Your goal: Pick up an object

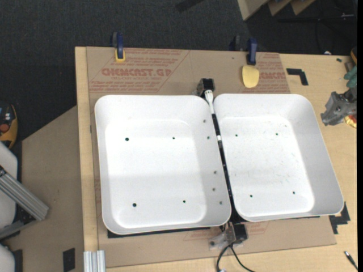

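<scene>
Two shallow white bins sit side by side on a cardboard-covered bench, the left bin [108,152] and the right bin [317,152]. Their floors show only small dark dots. A small pale yellow object [250,76] lies on the cardboard just beyond the right bin's far rim. At the right edge of the view, a grey metal part that looks like my gripper [338,107] hangs outside the right bin, level with its far right corner. It is well apart from the yellow object.
Blue clamps [118,41] [252,49] hold the cardboard at the far edge. A black bracket with a cable [206,87] sits between the bins at the back, and another [232,234] at the front. Metal rails [22,200] lie off the bench at left.
</scene>
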Controlling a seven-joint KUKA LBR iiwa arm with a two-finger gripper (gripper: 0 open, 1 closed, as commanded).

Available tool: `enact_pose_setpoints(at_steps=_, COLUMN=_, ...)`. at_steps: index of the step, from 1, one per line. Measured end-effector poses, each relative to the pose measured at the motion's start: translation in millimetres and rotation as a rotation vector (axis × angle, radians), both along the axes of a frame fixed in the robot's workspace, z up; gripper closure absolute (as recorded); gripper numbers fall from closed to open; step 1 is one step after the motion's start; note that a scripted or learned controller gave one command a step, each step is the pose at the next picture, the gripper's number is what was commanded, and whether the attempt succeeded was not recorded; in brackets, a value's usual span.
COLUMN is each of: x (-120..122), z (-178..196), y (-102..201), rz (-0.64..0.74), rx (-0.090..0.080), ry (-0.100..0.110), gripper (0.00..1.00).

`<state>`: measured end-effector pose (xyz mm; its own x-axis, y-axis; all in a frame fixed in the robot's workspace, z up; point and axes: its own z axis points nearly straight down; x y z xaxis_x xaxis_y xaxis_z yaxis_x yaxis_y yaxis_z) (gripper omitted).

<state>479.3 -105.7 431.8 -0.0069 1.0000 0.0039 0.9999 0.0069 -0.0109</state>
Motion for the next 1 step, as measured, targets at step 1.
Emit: enact_pose_setpoints(at_steps=1, x=15.4, z=-119.3, y=62.6, rz=0.000, rx=-0.001, ry=0.003, gripper=1.00)
